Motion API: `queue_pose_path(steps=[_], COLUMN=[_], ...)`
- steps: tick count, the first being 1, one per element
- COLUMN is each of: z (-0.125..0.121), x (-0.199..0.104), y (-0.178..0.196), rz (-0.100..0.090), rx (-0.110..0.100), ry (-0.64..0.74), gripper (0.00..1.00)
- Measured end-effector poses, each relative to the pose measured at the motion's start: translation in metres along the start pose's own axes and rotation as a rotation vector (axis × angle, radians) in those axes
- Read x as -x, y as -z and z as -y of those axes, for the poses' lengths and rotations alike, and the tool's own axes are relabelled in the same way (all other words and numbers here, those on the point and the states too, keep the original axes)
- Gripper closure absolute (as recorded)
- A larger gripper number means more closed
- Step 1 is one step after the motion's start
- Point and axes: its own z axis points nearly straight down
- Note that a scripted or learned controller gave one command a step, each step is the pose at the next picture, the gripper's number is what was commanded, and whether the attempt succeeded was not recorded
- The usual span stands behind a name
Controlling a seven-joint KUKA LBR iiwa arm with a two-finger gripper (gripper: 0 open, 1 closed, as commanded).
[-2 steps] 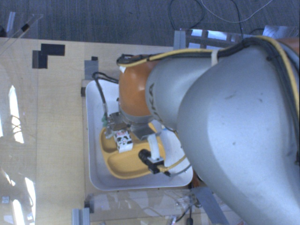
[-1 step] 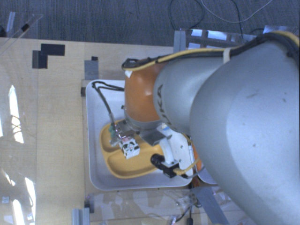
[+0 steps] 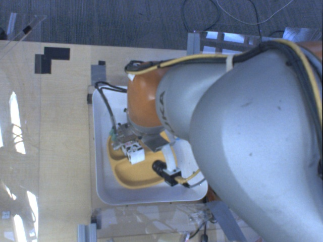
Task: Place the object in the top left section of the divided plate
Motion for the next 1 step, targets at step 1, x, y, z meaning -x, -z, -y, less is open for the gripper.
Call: queue_pose_path(steps=[1], z=[0.0500], x=[-0.0126], y=[0.1391], rz=[0.004], rx=[-0.031], ry=[0.035], gripper=[1.00])
